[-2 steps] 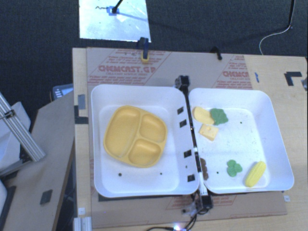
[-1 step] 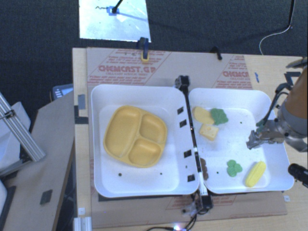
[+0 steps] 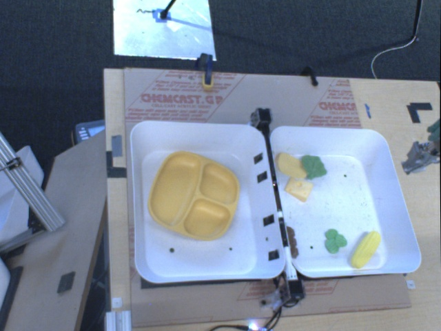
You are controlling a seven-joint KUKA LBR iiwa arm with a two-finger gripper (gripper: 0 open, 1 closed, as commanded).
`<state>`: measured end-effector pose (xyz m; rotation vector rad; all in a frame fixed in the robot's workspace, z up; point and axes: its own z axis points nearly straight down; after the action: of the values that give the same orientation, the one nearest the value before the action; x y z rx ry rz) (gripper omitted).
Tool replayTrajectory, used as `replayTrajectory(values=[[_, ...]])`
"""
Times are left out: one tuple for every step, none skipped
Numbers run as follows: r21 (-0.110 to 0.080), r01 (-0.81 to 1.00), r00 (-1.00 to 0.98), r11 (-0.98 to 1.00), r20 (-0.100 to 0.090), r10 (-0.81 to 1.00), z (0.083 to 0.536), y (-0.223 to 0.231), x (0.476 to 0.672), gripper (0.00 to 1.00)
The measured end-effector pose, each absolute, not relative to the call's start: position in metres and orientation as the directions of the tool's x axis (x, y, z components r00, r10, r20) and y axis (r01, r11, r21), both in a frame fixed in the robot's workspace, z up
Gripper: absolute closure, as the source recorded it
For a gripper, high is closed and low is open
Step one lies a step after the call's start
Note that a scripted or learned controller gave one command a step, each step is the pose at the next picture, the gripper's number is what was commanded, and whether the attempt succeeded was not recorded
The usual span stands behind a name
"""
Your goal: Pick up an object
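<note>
The right bin (image 3: 348, 202) holds several toy foods. A yellow block (image 3: 289, 165) and a green broccoli piece (image 3: 314, 166) lie together near its far left corner, with a pale yellow cheese wedge (image 3: 299, 189) just below them. A small green leafy piece (image 3: 335, 240) and a yellow corn cob (image 3: 365, 249) lie near the front edge. My gripper (image 3: 416, 158) sits at the view's right edge, outside the right bin's right rim, apart from every object. It is small and partly cut off.
The left bin (image 3: 148, 257) holds a yellow divided plate (image 3: 194, 194). A black clip strip (image 3: 272, 192) runs along the divider between the bins. Cardboard (image 3: 179, 98) lies under both bins, and a shiny metal sheet (image 3: 164, 19) lies on the floor behind.
</note>
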<state>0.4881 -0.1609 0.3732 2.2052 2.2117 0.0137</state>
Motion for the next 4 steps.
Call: replayTrajectory(values=[[0.021, 1.000, -0.006, 0.006, -0.005, 1.000, 0.510, -0.146, 0.487, 1.00], [0.007, 1.000, -0.007, 0.007, -0.001, 1.000, 0.537, -0.118, 0.487, 1.00], [0.004, 1.000, 0.001, -0.001, -0.002, 1.000, 0.535, -0.158, 0.486, 1.00], [0.003, 1.000, -0.006, 0.006, -0.001, 1.000, 0.535, -0.133, 0.487, 1.00]])
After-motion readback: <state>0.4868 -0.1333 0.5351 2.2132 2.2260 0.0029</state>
